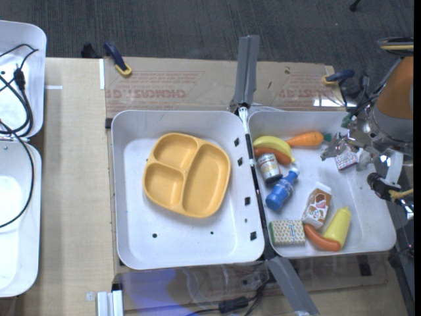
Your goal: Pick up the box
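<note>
A small orange-and-white carton box (318,207) lies tilted in the right bin (368,239), near its middle front. A flat green-speckled box (287,231) rests at the bin's front left corner. My gripper (343,151) hangs over the back right part of that bin, to the right of the carrot (304,138) and well behind both boxes. A small white-and-pink piece (346,160) shows right under the gripper; whether it is held is unclear.
The right bin also holds a banana (274,147), a can (268,167), a blue bottle (282,191), a yellow bottle (338,224) and a red sausage (321,239). A yellow divided plate (187,174) lies in the left bin (131,242).
</note>
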`<action>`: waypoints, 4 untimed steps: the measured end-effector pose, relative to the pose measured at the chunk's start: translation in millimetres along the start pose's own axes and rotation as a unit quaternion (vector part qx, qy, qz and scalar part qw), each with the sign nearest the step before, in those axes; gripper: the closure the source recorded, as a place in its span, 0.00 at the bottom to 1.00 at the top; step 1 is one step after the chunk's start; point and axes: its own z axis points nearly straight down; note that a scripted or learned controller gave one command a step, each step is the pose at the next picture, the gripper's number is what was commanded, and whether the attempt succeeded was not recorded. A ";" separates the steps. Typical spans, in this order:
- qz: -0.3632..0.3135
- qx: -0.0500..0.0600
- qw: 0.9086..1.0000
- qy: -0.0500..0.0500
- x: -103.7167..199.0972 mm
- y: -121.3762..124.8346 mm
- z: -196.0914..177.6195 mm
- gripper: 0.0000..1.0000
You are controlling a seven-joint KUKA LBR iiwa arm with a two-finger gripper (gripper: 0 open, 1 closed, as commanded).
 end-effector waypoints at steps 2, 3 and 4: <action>0.052 0.000 0.999 -0.003 19.7 5.7 11.9 1.00; -0.073 0.002 0.997 -0.003 27.7 21.4 -34.5 1.00; -0.127 0.027 0.992 -0.003 16.9 28.1 23.9 1.00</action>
